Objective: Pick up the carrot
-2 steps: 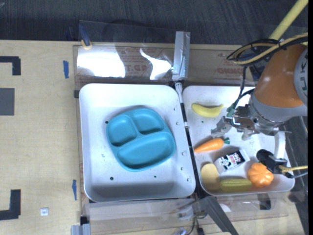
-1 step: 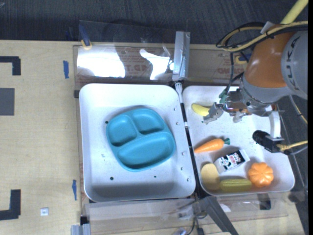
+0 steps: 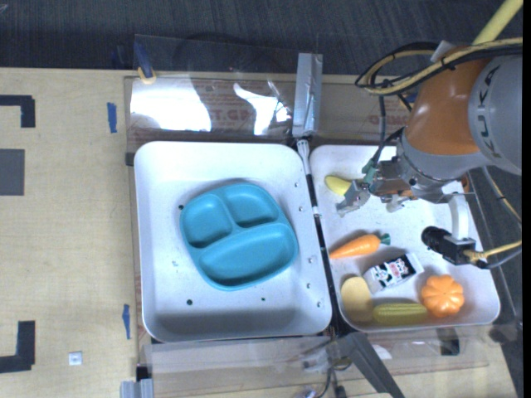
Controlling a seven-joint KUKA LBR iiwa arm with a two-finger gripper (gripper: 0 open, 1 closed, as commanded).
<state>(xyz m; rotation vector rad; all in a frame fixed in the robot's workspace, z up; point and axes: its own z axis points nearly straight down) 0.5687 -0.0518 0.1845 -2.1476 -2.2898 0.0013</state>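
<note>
Carrot [image 3: 358, 245] lies on its side in the right bin [image 3: 340, 160], about the middle of the bin's left half. Its tip points toward the wall shared with the left bin [image 3: 158, 222], and its green stub points right. Nothing touches it.

The arm [image 3: 448, 118] reaches in from the upper right, with the orange band above the bin's far right corner. The wrist bends down and to the left over the far half of the bin. The gripper [image 3: 355, 196] points left and slightly toward the camera. It sits above the carrot in the view, apart from it, with bare white floor between them. Whether the gripper is spread or pressed together cannot be told from this angle, and nothing can be seen held in it. A small yellow piece [image 3: 336, 184] lies just beside the gripper's tip, on its left, near the shared wall.

Along the near side of the right bin sit four more things. A black-and-white carton [image 3: 390, 274] lies tilted, just right of the carrot and nearer the camera. A pumpkin [image 3: 441, 295] sits at the near right. A pale yellow lump [image 3: 355, 291] rests near the left wall, and a yellow-green cob [image 3: 398, 312] lies along the near rim, touching that lump.

The left bin holds a blue divided plate [image 3: 239, 233], flat and roughly in the centre. Both bins rest on a pale wooden bench [image 3: 58, 222].
</note>
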